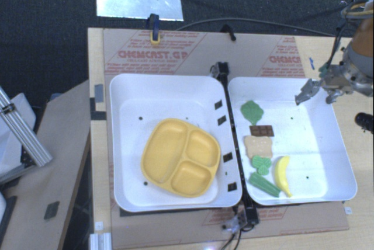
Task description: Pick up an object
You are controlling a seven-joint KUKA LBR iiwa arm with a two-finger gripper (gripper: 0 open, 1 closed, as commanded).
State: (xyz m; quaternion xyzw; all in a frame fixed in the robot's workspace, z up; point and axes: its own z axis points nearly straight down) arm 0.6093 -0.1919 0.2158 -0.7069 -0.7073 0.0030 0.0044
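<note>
1. I see two shallow white bins side by side on the bench: the left bin (125, 126) and the right bin (327, 155).
2. The left bin holds one thing, a yellow divided tray (181, 156) with three compartments, lying flat near the bin's middle. I see nothing in its compartments.
3. The right bin holds a cluster of toy food down its left side, close to the shared wall. I count six pieces.
4. From the far end toward the near end: a green leaf-shaped piece (252, 110), a small brown chocolate bar (262, 131) with a grid of squares, a tan bread-like slab (258, 146), a small green ruffled piece (262, 165), a long dark green piece (264, 184) lying at a slant, and a yellow banana (283, 175).
7. The banana lies just beside the long green piece, curving along the bin floor; the chocolate touches the tan slab.
8. The gripper (320, 93) hangs over the right bin's far right corner, well apart from the food. Its fingers are spread and hold nothing.
</note>
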